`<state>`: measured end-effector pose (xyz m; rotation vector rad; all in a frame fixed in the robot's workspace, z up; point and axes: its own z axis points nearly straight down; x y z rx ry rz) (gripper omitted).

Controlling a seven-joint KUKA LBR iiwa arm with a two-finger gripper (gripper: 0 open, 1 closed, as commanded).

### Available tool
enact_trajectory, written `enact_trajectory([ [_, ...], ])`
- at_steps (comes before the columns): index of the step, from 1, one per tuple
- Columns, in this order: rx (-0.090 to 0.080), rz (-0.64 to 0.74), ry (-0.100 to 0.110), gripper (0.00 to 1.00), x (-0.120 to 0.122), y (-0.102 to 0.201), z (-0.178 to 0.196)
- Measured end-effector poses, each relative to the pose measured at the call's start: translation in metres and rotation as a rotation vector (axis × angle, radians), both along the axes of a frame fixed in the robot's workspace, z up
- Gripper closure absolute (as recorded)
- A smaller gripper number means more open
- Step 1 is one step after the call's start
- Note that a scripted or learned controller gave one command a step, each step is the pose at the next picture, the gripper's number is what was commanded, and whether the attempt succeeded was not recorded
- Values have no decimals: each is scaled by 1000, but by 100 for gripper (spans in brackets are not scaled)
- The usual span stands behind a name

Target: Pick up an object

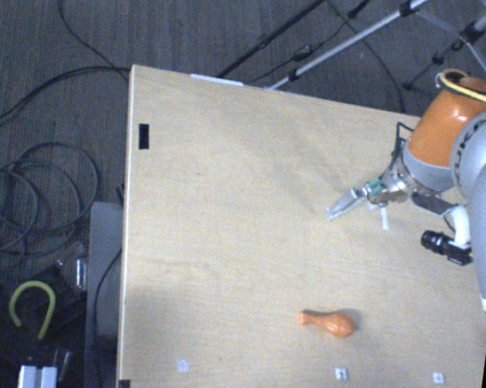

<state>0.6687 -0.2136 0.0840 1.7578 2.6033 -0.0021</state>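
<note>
One orange object (329, 322) on the bench (220, 230) — one gripper (360, 207) well apart.

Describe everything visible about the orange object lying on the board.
The orange object is small and pear-shaped: a rounded bulb at the right that tapers to a narrow neck with a slightly flared tip at the left. Its surface looks smooth, perhaps rubber or plastic. It lies on its side on the light wooden board, toward the near edge, casting a faint shadow. Nothing else touches it; the gripper hangs well apart, farther back and to the right.
</note>
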Motion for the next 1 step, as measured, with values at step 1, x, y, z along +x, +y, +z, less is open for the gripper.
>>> enact_trajectory([
  [1, -1, 1, -2, 100, 1, 1, 10],
])
